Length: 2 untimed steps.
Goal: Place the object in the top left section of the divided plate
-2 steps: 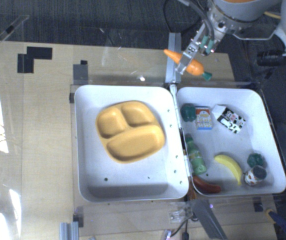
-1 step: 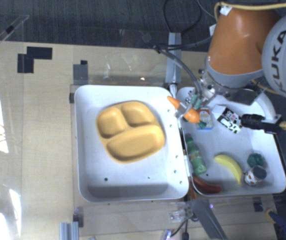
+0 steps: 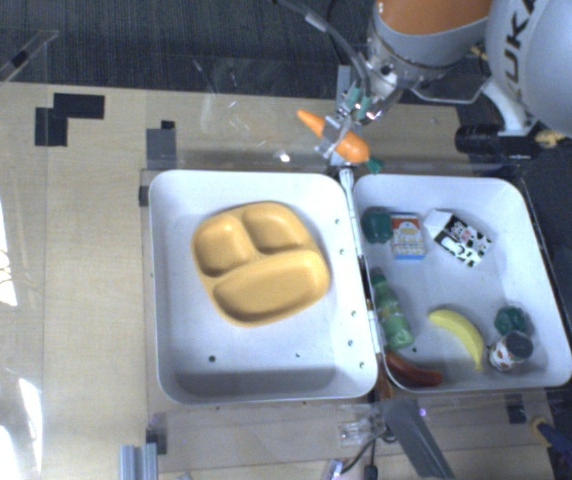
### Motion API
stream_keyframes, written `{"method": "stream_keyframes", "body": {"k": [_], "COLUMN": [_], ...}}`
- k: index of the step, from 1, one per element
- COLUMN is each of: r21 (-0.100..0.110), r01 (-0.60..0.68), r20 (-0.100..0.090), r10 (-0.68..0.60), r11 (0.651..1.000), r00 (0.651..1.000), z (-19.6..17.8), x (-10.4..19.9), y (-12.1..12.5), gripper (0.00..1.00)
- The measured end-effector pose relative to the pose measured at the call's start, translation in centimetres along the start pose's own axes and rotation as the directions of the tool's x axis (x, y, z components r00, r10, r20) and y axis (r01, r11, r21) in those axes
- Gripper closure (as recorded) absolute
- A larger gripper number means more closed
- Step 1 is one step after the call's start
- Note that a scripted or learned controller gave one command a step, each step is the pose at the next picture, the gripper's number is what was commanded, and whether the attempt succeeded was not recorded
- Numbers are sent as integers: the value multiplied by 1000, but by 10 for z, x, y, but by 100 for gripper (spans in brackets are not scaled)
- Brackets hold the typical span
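A yellow divided plate (image 3: 261,258) lies in the left white bin (image 3: 181,358); its top left section (image 3: 221,243) holds nothing. My gripper (image 3: 338,133) hangs over the back rim where the two bins meet. It is shut on a small orange carrot-like object (image 3: 352,149), which sticks out on both sides of the fingers, one end pointing left. The carrot is held in the air, behind and to the right of the plate.
The right bin (image 3: 541,268) holds a teal item (image 3: 376,225), a small box (image 3: 407,236), a black-and-white object (image 3: 461,238), a banana (image 3: 459,333), a green bottle (image 3: 391,313), a red piece (image 3: 413,371) and a cup (image 3: 511,350). A ridge divides the bins.
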<state>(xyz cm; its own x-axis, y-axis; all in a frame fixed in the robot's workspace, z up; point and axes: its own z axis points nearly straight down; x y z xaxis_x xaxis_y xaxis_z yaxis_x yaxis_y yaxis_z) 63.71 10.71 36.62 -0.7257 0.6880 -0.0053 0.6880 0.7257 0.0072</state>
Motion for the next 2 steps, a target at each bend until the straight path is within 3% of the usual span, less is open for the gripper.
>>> {"method": "stream_keyframes", "body": {"k": [1, 2], "r21": [2, 2], "r01": [171, 198], "r20": [-3, -4], "r10": [-171, -198], "r11": [985, 980], "r00": [985, 980], "z": [83, 137], "x": [47, 100], "y": [-57, -77], "gripper": [100, 100]}}
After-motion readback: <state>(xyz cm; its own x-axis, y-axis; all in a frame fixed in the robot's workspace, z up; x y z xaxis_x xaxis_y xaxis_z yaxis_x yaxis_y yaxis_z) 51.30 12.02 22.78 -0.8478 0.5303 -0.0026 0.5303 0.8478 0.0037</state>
